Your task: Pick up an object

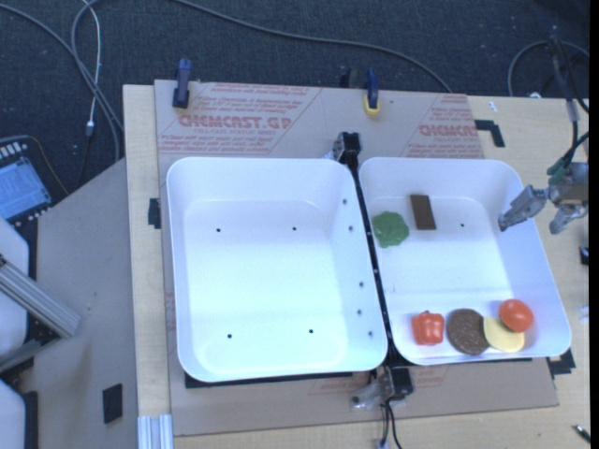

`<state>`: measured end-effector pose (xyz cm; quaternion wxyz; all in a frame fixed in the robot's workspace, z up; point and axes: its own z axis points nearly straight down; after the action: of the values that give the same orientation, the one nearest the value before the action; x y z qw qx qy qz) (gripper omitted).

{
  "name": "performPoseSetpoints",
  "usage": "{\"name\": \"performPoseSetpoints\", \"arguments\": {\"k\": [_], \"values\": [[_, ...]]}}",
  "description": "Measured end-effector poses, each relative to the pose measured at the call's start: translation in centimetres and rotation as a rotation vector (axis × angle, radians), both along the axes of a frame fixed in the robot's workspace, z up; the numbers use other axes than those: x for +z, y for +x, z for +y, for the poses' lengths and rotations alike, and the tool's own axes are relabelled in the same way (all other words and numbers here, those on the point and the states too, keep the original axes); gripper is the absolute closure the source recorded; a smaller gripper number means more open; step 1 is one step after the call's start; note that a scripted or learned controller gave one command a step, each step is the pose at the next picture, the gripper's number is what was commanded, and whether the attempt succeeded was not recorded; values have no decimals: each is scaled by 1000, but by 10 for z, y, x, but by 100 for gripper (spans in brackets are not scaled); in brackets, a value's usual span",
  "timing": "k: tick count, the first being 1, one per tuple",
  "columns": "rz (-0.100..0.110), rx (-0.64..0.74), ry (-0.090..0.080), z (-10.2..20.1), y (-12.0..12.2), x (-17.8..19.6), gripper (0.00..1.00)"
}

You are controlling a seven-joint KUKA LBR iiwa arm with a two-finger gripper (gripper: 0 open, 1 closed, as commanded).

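Observation:
In the right bin (468, 274) lie a green leafy piece (390, 229) and a brown bar (423, 211) near the back left. A red pepper (428, 328), a round brown patty (466, 331), a yellow piece (506, 338) and an orange-red tomato (516, 314) line its front edge. My gripper (535, 221) hangs over the bin's right rim at the back, open, with nothing between its fingers. It is well apart from every object.
The left bin (271, 269) sits beside the right one, on a cardboard sheet (309, 115) held by two clamps (182, 82) at the back. Cables run over the dark floor behind the bench.

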<state>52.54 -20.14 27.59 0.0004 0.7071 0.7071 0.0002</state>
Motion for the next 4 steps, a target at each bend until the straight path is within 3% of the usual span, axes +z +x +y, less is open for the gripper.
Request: {"name": "performPoseSetpoints", "arguments": {"k": [1,2,3,4], "values": [[7,4,3,35,131,-59,0],[5,4,2,94,84,-109,0],[-2,5,2,160,32,-87,0],[1,8,3,242,-42,-83,0]]}}
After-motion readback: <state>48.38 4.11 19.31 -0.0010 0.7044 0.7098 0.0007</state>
